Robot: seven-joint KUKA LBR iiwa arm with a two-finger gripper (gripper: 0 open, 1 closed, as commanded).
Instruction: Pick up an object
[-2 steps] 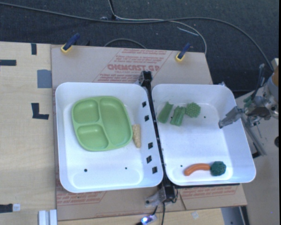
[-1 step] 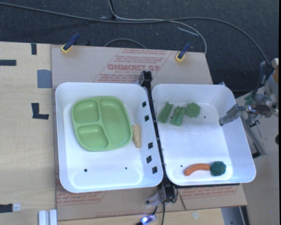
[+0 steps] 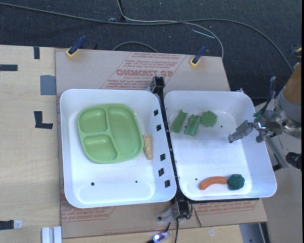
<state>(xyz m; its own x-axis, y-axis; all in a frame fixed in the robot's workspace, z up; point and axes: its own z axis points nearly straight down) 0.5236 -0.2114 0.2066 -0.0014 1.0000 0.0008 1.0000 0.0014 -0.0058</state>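
Right bin (image 3: 253,151), contents: green sticks, two, (image 3: 186,123) lying side by side near back-left; green knobbly ball (image 3: 209,118) touching the sticks' right end; orange sausage (image 3: 213,183) at front wall w/ dark green floret (image 3: 236,181) touching its right tip. Left bin (image 3: 71,151): green divided plate (image 3: 110,133), tilted a bit; small tan piece (image 3: 148,146) just beside plate's right edge. Gripper (image 3: 240,133): over right bin's right side, near the rim, reaching in from the right, nothing between fingers; one dark finger shows, pointing down-left; whether spread or pressed together, can't tell at this res. No item picked yet; step in hand looks like approach/choice of target. Nearest candidates: ball and sticks to the back-left, sausage + floret to the front. Advice, as judgement: sausage prob. easiest, long and thin, so close fingers across its short axis, at mid-length, away from the floret. It lies close to the front wall, so come down vertical to avoid clipping the rim. Cluster at the back is riskier: items touch, fingers may wedge betw. them or nudge one aside. Ball may roll. Lift straight up and check sthg is actually held.
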